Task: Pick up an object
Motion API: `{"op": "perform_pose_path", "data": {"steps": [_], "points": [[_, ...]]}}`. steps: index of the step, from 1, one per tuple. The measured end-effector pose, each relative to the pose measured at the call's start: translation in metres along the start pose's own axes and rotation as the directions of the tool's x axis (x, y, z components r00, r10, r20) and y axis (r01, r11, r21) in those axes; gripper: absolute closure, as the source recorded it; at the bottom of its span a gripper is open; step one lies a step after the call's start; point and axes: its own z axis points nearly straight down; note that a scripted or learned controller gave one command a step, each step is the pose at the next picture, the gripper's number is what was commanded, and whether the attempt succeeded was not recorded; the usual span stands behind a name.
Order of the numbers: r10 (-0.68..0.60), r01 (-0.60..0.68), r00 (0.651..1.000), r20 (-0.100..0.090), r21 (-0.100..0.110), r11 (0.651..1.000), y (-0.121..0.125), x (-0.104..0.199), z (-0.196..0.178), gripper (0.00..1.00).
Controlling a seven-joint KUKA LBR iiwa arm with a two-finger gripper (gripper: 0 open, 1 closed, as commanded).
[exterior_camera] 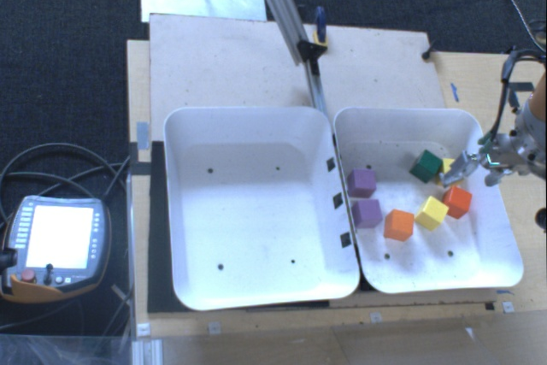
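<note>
The right bin [496, 261] holds several small cubes. A green cube [426, 166] lies near its back right, with a bit of a yellow piece [447, 165] showing just beside it. Below those sit a red-orange cube [457, 201], a yellow cube [432, 212] and an orange cube [398, 224]. Two purple cubes [361, 181] [367, 212] rest against the bin's left wall. My gripper [459, 171] reaches in from the right, low over the bin, its tip just right of the green cube and above the red-orange one. Nothing is visibly held.
The left bin [184, 209] stands beside the right one, with a shared wall between them. A slanted metal pole [282, 4] runs down from the top to the bins' back edge. A teach pendant [55, 248] lies off the bench at the left.
</note>
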Motion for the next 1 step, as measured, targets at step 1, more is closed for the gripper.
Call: {"op": "perform_pose_path", "data": {"steps": [1], "points": [[0.000, 0.000, 1.000, 0.001, -0.004, 1.000, 0.0009, 0.0001, -0.0022, 0.00]]}}
